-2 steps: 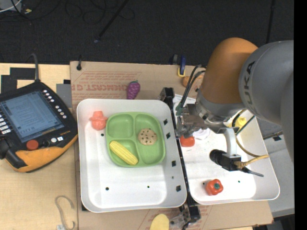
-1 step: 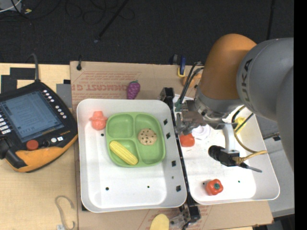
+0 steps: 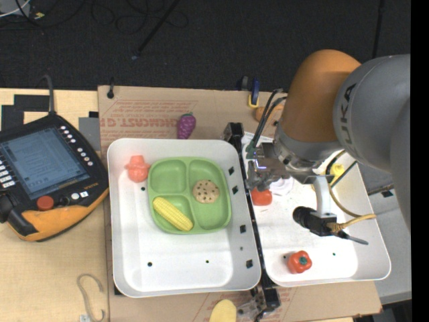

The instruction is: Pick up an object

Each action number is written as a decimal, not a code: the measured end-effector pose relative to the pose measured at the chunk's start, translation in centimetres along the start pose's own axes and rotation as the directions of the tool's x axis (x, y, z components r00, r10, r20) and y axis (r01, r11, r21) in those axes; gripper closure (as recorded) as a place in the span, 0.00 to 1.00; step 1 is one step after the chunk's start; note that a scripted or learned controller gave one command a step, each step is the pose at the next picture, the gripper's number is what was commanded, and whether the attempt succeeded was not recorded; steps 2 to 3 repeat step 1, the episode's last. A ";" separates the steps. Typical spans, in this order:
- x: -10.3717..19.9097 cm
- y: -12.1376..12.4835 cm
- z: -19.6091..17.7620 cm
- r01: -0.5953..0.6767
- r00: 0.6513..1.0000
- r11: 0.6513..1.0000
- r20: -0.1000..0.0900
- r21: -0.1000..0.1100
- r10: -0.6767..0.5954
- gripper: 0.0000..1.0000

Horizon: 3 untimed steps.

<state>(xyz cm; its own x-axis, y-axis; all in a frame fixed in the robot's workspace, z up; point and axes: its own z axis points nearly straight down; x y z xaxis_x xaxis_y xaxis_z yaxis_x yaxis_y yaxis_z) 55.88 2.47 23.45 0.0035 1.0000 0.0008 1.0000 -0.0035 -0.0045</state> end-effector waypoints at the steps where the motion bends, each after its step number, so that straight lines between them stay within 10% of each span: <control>1: 0.2 0.6 0.0 0.001 1.000 1.000 0.000 -0.002 -0.001 1.00; 3: 0.2 0.6 0.0 0.001 1.000 1.000 0.000 -0.002 -0.001 1.00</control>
